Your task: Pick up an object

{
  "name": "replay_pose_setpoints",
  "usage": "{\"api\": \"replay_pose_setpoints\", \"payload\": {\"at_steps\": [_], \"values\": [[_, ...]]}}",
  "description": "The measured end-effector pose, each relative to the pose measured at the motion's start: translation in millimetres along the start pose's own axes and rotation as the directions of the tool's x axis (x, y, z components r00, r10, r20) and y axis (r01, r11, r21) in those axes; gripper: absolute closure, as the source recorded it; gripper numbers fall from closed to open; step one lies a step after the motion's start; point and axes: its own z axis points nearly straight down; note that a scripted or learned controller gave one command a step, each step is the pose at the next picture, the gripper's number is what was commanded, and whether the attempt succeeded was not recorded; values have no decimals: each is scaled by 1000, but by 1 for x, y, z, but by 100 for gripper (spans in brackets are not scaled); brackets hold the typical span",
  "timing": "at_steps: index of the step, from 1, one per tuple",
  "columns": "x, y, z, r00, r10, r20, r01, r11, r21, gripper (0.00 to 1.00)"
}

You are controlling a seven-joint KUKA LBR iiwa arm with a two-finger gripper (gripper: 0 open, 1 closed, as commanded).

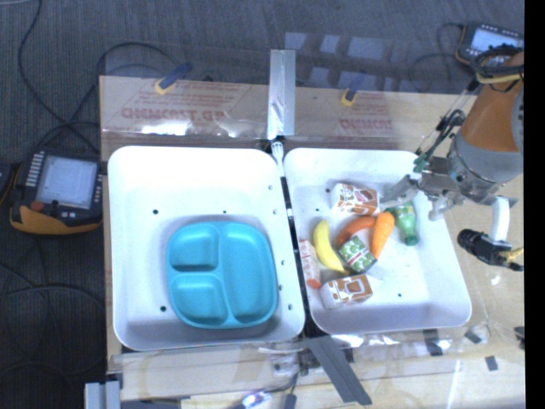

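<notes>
Plainly, the claw (407, 196) hangs over the right bin (443, 301), and whether it is open or closed cannot be told; nothing shows between its tips. Just below it stands a small green bottle (406, 226), with a carrot (381, 233) touching that on the far side from the arm. Beyond lie a banana (324, 246) and small cartons (354, 198). These look like light, stiff plastic toys, smooth and likely slippery. The carrot tapers, so its thick middle, taken across the width, seems the safest hold.
</notes>
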Motion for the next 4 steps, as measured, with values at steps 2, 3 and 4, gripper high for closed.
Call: {"api": "replay_pose_setpoints", "payload": {"at_steps": [2,3,4], "values": [[-14,24,88,999,-33,-2,33,999,2,100],[-12,75,21,999,-46,-1,46,999,22,100],[20,62,25,984,-176,1,176,984,1,100]]}}
